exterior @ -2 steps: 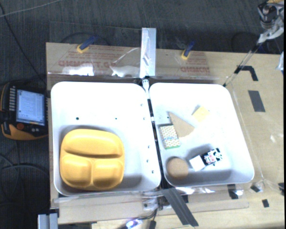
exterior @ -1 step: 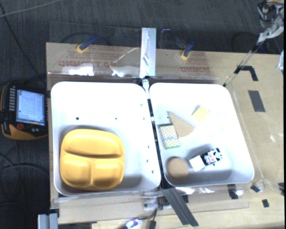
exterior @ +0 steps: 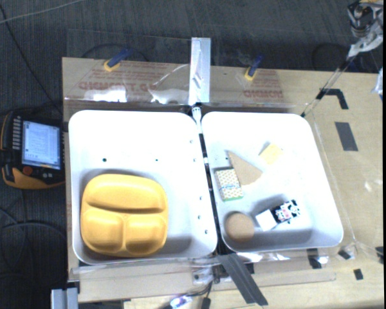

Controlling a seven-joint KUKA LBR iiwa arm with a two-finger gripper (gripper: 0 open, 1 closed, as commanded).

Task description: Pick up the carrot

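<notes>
wood surface, two white bins. carrot (exterior: pixel 244 168) is likely the tan wedge mid right bin, touching a patterned card (exterior: pixel 228 184). gripper (exterior: pixel 365 18) far right; open or closed, can't tell. risk: flat wedge slips, or card gets grabbed instead.

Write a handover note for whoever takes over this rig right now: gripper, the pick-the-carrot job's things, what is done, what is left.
Gripper: nothing in either bin is gripped or lifted.
Left bin: a large yellow moulded piece at its near end.
Right bin: tan wedge, small yellow block, patterned box, brown ball, black-and-white item, all lying on the floor.
Carrot: I cannot tell which item it is; the tapered tan wedge seems closest.
Done: no pick yet.
Left: identify the carrot, grasp, lift.
</notes>
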